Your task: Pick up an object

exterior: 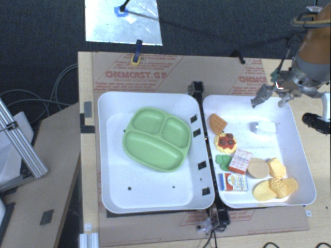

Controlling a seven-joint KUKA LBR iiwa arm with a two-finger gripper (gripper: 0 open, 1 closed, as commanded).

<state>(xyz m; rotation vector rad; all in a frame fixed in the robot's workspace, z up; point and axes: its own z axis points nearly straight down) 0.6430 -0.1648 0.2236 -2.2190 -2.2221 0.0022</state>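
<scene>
The claw (pixel 272 94) is seen splayed and unladen above the far right corner of the right bin (pixel 302 154), presumably poised for descent toward the toy food (pixel 227 142).

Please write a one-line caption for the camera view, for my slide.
Pincer open above the far edge of the right bin of toy food; green divided plate in the left bin.
</scene>
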